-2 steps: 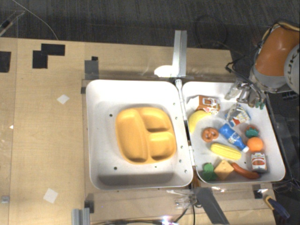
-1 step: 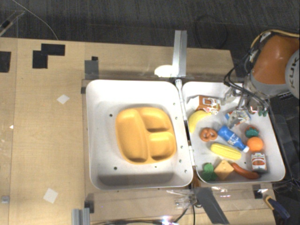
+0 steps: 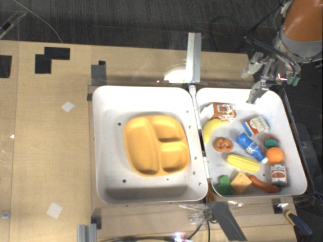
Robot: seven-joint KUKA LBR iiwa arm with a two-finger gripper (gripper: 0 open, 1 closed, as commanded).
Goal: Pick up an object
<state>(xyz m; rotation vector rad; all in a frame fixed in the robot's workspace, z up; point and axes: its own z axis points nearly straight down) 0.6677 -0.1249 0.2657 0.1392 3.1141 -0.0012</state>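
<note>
Nearest the lens, my orange-banded wrist (image 3: 303, 14) hangs over the right bin's (image 3: 295, 130) far corner. My pincer (image 3: 257, 92) sits above that rim; I cannot tell its state, and nothing shows in it. Below lie toys to choose from: a milk carton (image 3: 256, 125), blue bottle (image 3: 251, 145), orange (image 3: 275, 156), corn (image 3: 243, 162). Left, a yellow tray (image 3: 156, 144) fills the other bin (image 3: 108, 135).

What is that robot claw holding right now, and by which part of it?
Nothing. The gripper hangs above the far rim of the right bin, with no object between its fingers; the toy food lies in the bin.
</note>
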